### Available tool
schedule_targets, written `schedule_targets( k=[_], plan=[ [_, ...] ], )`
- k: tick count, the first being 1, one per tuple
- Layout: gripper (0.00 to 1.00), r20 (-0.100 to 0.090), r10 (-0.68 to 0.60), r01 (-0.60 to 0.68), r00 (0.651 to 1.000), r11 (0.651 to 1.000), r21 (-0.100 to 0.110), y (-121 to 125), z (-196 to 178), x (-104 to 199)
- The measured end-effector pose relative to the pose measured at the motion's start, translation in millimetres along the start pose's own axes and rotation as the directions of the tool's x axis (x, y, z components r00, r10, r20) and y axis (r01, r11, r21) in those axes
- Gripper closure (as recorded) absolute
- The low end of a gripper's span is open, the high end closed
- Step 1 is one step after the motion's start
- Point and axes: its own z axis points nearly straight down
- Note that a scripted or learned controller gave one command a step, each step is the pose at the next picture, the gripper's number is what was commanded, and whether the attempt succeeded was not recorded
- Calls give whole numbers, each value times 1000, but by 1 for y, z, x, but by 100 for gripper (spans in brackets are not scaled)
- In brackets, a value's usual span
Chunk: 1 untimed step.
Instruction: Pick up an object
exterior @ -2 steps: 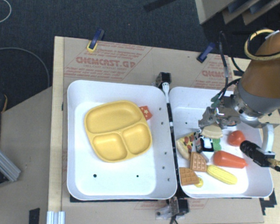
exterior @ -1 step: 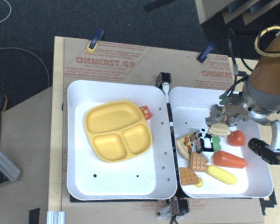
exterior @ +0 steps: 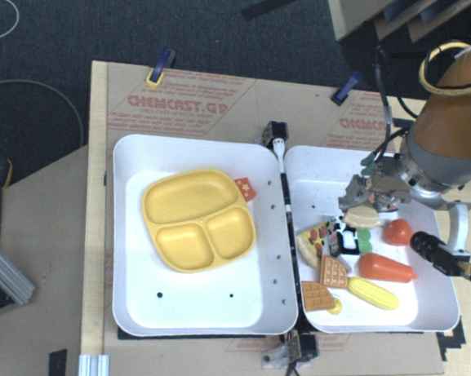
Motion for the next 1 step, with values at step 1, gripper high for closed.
schedule_targets(
  k=[1],
  plan=[
    [100,1,4,-4,1000,1000,5,-5,19,-9]
  ],
)
